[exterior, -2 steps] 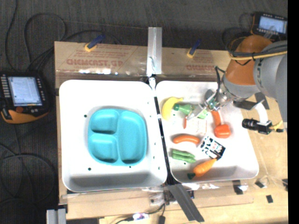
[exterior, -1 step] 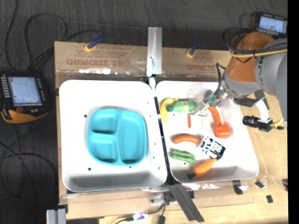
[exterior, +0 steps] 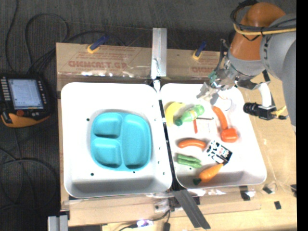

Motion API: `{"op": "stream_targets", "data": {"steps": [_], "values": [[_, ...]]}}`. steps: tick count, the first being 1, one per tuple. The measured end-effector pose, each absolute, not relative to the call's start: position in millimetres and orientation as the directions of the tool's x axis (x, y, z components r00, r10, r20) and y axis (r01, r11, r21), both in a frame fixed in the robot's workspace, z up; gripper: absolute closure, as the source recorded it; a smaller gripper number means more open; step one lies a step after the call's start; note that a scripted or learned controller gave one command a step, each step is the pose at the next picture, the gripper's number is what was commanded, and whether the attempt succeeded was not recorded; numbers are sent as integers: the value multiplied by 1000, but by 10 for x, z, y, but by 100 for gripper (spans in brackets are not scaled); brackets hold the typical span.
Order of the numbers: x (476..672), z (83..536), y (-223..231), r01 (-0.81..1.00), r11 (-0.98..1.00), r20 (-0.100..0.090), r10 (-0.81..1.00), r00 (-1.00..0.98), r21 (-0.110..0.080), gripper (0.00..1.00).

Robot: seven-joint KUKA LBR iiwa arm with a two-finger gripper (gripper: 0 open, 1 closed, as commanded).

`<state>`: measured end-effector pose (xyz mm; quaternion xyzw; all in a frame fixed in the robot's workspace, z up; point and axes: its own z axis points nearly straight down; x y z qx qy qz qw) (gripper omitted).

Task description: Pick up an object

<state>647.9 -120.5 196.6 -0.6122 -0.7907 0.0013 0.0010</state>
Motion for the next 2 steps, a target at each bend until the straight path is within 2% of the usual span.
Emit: {"op": "stream_targets", "data": {"steps": [2], "values": [[6485,2105,-1186,968,252,1,968,-252,-11,100]]}}
